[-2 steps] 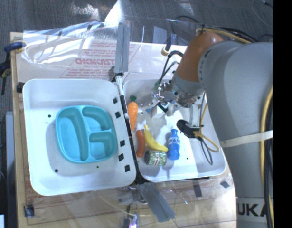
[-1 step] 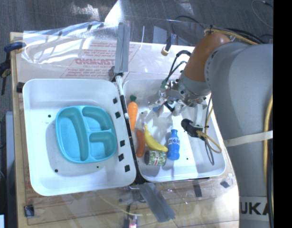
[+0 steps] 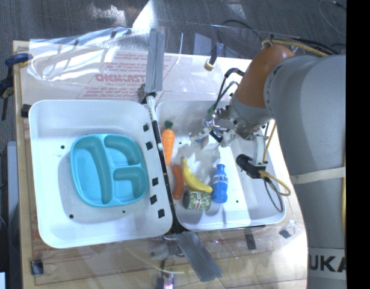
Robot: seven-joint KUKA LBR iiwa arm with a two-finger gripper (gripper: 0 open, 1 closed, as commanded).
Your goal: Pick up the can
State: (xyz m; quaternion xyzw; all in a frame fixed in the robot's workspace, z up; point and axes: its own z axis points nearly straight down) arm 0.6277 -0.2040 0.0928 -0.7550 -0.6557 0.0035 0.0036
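The can [image 3: 197, 200] lies on its side near the front of the right bin [image 3: 257, 212], green label up, just below a yellow banana [image 3: 194, 179] and beside a blue bottle [image 3: 219, 184]. My gripper [image 3: 211, 130] hangs over the back of the right bin, well behind the can, with nothing between its fingers that I can make out. The grey arm with its orange band [image 3: 266, 71] comes in from the right.
An orange carrot [image 3: 168, 143] and a reddish sausage-like piece [image 3: 177, 182] lie along the divider side of the right bin. The left bin [image 3: 46, 179] holds a blue sectioned tray [image 3: 109, 168]. A black cable loop [image 3: 257, 170] hangs at the right bin's right side.
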